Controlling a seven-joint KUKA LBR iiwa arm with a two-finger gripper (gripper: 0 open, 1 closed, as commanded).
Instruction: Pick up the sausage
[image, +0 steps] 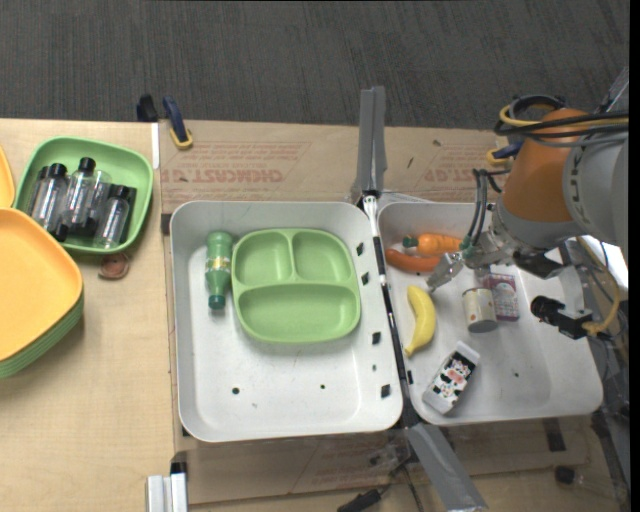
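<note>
The sausage (412, 260), a reddish-orange curved link, is lying near the back left corner of the right bin (530, 395), just under a small carrot (438, 242) and above a banana (422, 318). The arm's jaws (462, 264) are hanging just to the right of the sausage's end, appearing slightly spread and pinching nothing, beside a small can (480, 308) and a pink-labelled packet (505, 297), with a remote-like device (451, 378) lying nearer the front. In the left bin (195, 400), a green divided plate (296, 285) is sitting next to a green bottle (218, 268).
</note>
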